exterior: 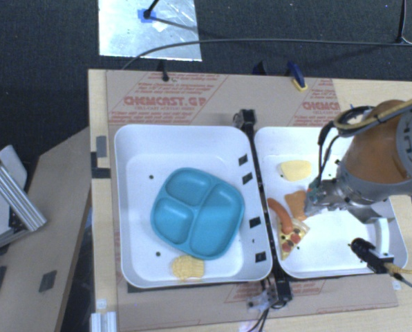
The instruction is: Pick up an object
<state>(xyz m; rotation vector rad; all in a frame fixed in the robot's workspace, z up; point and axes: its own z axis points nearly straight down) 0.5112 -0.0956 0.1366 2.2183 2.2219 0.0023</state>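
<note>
In the right bin [330, 260] lie a pale yellow piece [295, 169], an orange sausage-like piece [281, 214], an orange chunk [297, 201] and a pizza-slice toy [291, 238]. My gripper [315, 198] hangs low over the right bin, right beside the orange chunk, with the grey and orange arm [375, 154] reaching in from the right. The arm's bulk hides how its tips stand. In the left bin [133, 185] sits a blue divided plate [196, 213], and a yellow crinkled piece [187, 267] lies near that bin's front wall.
A black clip strip [256, 192] runs along the wall shared by the two bins. Cardboard [192, 99] lies under the bins, with a blue and a yellow clamp [297, 76] at its back edge. Cables [372, 253] trail over the right bin's right side.
</note>
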